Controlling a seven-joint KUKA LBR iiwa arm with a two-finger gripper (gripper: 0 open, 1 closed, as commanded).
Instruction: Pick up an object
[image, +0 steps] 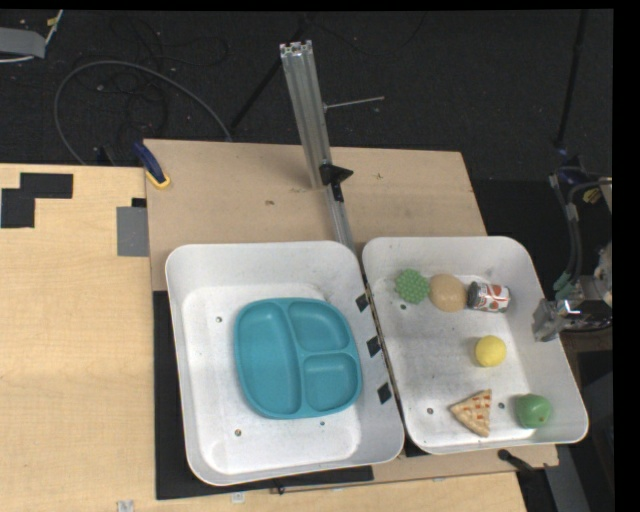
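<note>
Off the right bin's (560, 330) right edge you've got the gripper (568, 312), outside the wall; can't tell its state, nothing seen held. Nearest inside: yellow ball (490, 351), then can (489, 296), tan ball (448, 293), green ball (411, 286) along the top. Green apple (533, 410) and pizza slice (473, 411) near the front. Left bin (200, 350) holds your teal tray (297, 356).

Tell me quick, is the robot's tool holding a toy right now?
Tool: it sits at the right bin's outer edge, but open or shut cannot be told, and no toy shows in it.
</note>
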